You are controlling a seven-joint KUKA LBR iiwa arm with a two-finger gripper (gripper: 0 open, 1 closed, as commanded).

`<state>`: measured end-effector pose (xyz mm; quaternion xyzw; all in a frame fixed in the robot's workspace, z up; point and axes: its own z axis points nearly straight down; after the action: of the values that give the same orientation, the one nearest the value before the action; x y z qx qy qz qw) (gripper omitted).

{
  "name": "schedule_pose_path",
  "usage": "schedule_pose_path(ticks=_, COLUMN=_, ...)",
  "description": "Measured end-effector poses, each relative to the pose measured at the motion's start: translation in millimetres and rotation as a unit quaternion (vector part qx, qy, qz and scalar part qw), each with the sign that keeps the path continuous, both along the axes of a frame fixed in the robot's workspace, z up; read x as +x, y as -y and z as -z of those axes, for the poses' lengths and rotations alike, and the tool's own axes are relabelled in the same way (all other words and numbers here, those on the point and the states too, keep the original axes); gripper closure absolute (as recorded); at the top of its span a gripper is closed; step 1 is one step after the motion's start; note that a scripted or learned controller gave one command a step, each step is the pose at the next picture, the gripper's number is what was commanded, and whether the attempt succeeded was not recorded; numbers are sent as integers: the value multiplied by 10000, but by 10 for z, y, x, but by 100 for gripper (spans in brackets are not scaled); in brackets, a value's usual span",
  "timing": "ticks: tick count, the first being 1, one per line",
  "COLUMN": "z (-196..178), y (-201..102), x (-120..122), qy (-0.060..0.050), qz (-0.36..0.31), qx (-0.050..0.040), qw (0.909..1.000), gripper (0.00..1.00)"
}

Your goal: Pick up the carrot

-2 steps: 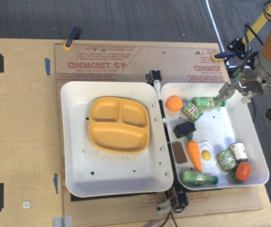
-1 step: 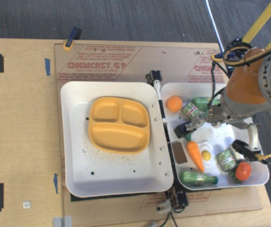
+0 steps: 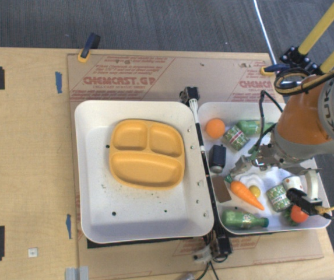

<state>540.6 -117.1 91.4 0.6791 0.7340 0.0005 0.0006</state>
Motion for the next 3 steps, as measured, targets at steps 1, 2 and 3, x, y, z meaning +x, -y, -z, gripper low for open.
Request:
schedule_pose_path(ticks=1, z=61, y=-94, x=-611, qy=-7, qz=128, qx=7, qw=9999, gripper=0)
schedule_pose_path(ticks=2, z=-935, y=-555, x=-438, qy=6, qz=-2200, qx=-4, qw=9755, gripper=0)
schedule_pose_path(ticks=3, z=-934, y=-861, x=-609, qy=-6, qz=-4111, qx=1, qw=9116, gripper=0)
